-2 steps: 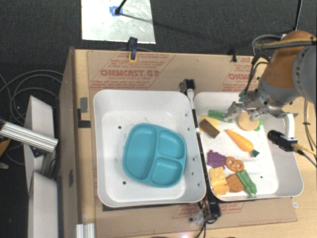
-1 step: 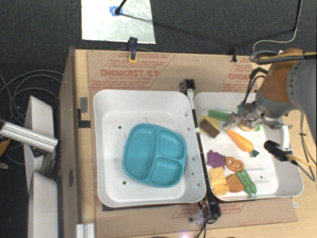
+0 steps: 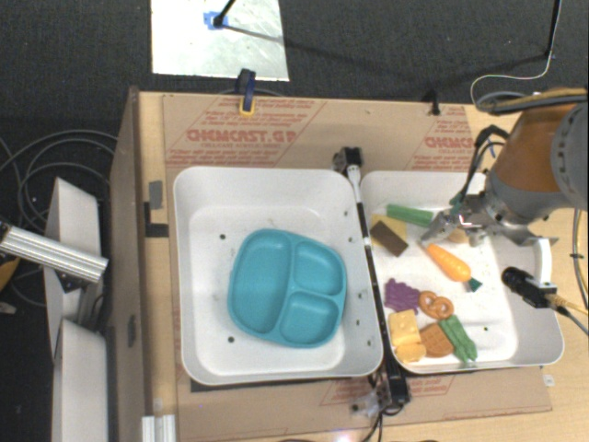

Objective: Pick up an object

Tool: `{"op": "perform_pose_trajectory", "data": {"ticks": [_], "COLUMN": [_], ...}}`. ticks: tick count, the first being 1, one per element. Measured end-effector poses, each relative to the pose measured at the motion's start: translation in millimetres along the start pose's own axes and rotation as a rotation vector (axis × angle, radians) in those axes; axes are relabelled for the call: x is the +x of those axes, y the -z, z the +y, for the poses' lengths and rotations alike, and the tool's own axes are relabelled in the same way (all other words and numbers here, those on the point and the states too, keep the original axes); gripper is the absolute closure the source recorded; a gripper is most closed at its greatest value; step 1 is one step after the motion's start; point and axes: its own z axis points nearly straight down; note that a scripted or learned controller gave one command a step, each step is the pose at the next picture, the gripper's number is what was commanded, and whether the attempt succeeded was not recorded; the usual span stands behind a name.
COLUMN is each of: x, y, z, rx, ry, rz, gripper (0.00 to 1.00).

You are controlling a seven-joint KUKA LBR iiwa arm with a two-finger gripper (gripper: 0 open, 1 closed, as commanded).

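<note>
Toy food lies in the right bin (image 3: 529, 343): an orange carrot (image 3: 450, 262), a green stick (image 3: 410, 215), a brown block (image 3: 389, 238), purple grapes (image 3: 400, 294), a pretzel (image 3: 436, 304), a yellow cheese piece (image 3: 404, 326), a brown cracker (image 3: 436, 342) and a green pod (image 3: 460, 338). My gripper (image 3: 448, 227) hangs low over the bin's upper middle, just above the carrot's upper end and right of the green stick. Nothing shows between its fingers.
The left bin (image 3: 207, 219) holds a blue divided plate (image 3: 287, 286). A black clamp (image 3: 348, 161) sits at the top of the wall between the bins. Cables and the arm's body (image 3: 543, 164) crowd the right side. A black part (image 3: 525, 286) sticks over the right bin's rim.
</note>
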Motion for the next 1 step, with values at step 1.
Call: {"op": "perform_pose_trajectory", "data": {"ticks": [1], "x": [-0.1], "y": [-43.0], "z": [-12.6], "rx": [0.003], "ry": [0.000], "rz": [0.000], "gripper": [0.00]}}
